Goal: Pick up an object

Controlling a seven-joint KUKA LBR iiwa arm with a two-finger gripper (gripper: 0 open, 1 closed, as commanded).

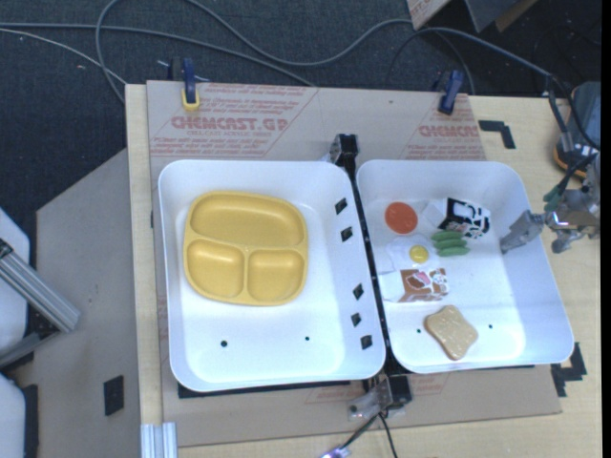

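1. The bench point(143, 256) carries two white bins clamped side by side, which keeps them from sliding when the arm presses in.
2. The left bin point(191, 351), far from the gripper, holds a yellow tray point(246, 246) lying flat with three hollows facing up; it looks like a place to put things into, not something to grab.
3. The right bin point(535, 294) is the nearer one, and the small things to pick lie loose on its floor, spread apart so each can be taken alone.
4. The gripper point(535, 227) hangs at the bin's near rim, on the side from which the arm enters. It holds nothing between its fingers, and whether they are spread or pressed together I cannot tell; the shape is too blurred.
5. Nearest it sits a black-and-white toy point(468, 216), with a green piece point(450, 244) just beside that.
6. A tan toast point(450, 332) lies further off, toward the bin's front corner.
7. A printed card point(423, 281) lies flat beyond the green piece; flat things are likely hard to pinch.
8. An orange disc point(402, 218) and a little yellow ball point(419, 253) lie farthest across.
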